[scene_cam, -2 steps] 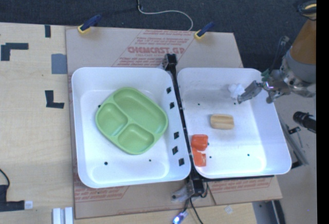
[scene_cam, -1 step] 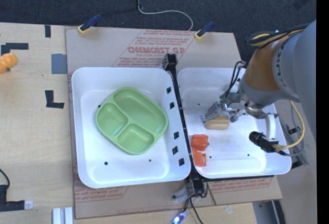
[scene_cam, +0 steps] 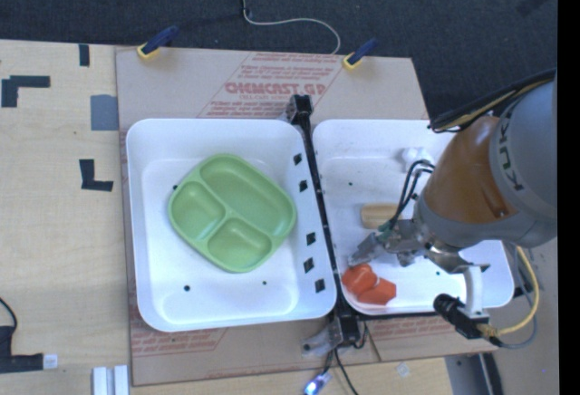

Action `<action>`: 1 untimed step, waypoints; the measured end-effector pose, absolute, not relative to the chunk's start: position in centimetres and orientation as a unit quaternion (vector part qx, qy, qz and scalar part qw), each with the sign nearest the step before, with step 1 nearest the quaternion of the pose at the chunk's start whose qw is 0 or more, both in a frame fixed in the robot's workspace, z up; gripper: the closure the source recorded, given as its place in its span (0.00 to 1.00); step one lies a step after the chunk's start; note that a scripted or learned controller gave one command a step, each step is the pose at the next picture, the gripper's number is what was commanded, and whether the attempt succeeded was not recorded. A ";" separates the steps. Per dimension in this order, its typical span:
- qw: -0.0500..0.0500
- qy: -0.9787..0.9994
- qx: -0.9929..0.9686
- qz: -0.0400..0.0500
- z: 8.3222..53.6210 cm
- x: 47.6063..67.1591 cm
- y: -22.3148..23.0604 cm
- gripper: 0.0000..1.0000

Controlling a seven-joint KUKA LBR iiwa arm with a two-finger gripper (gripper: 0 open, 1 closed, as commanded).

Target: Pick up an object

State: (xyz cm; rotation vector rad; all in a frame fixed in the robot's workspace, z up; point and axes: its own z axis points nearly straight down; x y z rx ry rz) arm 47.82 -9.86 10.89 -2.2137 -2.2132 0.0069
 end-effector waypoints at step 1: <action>-0.009 -0.707 -0.708 -0.004 33.3 49.6 -16.3 0.00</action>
